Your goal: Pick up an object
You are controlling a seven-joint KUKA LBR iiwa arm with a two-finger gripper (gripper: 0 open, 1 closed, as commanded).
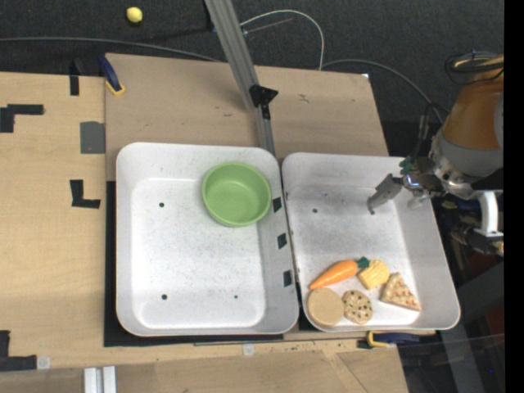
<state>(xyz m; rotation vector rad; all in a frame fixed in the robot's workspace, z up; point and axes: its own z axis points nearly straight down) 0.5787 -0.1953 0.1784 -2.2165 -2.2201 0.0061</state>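
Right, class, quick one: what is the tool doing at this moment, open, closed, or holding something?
Tool: over the right bin, apart from the toy food; open or closed cannot be told.

Quick count — two white bins, one green bowl, one carrot, one corn piece, one pizza slice, two cookies.

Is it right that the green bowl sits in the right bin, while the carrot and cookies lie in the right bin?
Not quite. The camera view shows the green bowl in the left bin. The carrot and cookies do lie in the right bin.
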